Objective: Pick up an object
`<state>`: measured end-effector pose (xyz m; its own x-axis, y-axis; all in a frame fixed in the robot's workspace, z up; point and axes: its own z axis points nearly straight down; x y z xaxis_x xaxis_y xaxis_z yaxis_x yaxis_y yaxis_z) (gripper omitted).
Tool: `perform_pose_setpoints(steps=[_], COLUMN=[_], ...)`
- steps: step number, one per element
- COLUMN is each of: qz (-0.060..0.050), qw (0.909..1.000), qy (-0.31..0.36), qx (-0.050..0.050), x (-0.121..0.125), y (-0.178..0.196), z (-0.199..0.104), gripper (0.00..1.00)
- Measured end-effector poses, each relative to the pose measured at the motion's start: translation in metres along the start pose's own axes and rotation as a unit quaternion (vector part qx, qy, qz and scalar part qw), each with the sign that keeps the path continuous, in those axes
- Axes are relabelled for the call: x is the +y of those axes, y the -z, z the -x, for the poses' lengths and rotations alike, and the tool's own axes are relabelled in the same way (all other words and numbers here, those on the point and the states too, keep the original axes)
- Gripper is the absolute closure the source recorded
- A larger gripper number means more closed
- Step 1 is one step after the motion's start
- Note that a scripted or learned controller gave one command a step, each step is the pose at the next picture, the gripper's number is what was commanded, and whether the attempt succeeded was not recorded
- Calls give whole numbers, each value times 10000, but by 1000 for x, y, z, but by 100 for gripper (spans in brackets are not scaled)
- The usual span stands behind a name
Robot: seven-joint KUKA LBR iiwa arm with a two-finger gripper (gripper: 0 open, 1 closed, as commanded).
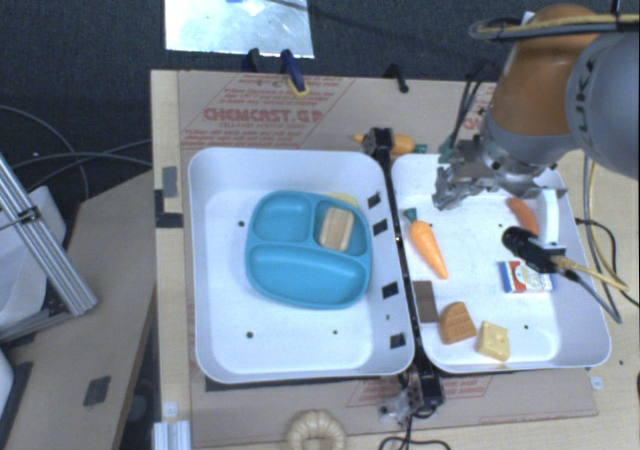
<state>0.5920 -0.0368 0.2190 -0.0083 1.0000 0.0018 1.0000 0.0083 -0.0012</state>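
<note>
- The jaws hang low over the back left corner of the right bin [580, 338], pointing down and to the left. They read as a grey cluster, and I cannot tell how far open they are or whether they hold anything.
- No object is clearly gripped, so the step in hand looks like the approach, with a target still to be closed on.
- The nearest candidate is the carrot [428, 248], lying flat on the bin floor just in front of the jaws and close to the wall shared by the 2 bins.
- A second orange piece [522, 213] lies to the right, near the arm [545, 88].
- Towards the front of the same bin are a small blue and white packet [525, 278], a brown strip [423, 300], a brown toast-like piece [457, 323] and a pale yellow cracker [492, 340], all apart from each other.
- The next move probably calls for shifting forward over the carrot, turning to span its narrow width, then descending without catching the dividing wall.
- The left bin [220, 338] holds a blue divided plate [300, 273] with a tan block [335, 228] in 1 compartment.
- Both bins sit on a cardboard-covered surface [260, 108] with red lettering.
- Beyond it are a shiny sheet [215, 8] on dark carpet [80, 28] and a metal frame [40, 248] at the left.
</note>
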Motion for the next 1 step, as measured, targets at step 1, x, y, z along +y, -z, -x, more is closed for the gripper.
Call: perform_pose_setpoints(steps=[1], qz=[-6], qw=[10000], qy=[-3], qx=[0], x=[-42], y=[1], z=[-32], gripper=[100])
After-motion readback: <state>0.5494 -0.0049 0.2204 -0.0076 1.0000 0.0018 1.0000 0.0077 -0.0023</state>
